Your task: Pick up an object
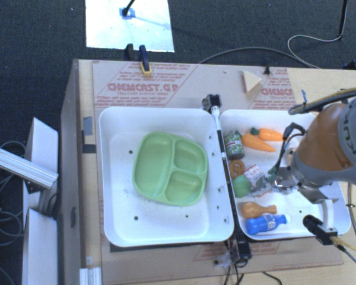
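My arm [344, 141], seen from the overhead camera: a thick, rounded grey casing, smooth and faintly glossy, with a broad orange band [320, 144] wrapped above the wrist. Below the band sits a grey collar, then a darker metal wrist block with silvery fittings. A thin black cable [289, 136] loops out from the orange section and curls down toward the wrist. The pincer [272, 180] is a small cluster of dark and bright metal parts, too fine for me to make out in detail. A white bracket [327, 209] hangs off the wrist and ends in a black cylindrical piece [314, 225].
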`<move>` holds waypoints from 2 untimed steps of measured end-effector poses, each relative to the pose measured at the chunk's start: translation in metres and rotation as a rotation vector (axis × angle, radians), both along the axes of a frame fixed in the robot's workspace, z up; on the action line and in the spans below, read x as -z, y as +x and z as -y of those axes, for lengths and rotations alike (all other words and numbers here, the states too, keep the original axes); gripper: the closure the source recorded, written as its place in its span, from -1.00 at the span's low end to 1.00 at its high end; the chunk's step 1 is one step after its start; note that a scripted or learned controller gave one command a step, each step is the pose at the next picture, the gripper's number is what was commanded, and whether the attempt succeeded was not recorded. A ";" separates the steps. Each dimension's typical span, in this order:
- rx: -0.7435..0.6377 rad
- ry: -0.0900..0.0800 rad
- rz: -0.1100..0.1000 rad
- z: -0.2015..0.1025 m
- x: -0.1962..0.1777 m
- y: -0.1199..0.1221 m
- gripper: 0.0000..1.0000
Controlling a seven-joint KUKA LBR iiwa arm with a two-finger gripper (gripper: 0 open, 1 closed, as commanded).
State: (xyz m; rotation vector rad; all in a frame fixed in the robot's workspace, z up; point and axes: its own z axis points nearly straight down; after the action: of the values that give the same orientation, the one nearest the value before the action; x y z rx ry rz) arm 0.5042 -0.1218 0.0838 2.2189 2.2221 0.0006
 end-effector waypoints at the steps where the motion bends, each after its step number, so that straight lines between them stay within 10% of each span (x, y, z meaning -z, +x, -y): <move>1: -0.001 0.000 0.002 0.000 -0.010 0.001 1.00; 2: -0.001 0.000 0.002 0.000 -0.010 0.001 -1.00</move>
State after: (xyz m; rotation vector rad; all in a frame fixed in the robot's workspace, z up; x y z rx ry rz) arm 0.5051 -0.1215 0.0942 2.2166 2.2225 0.0030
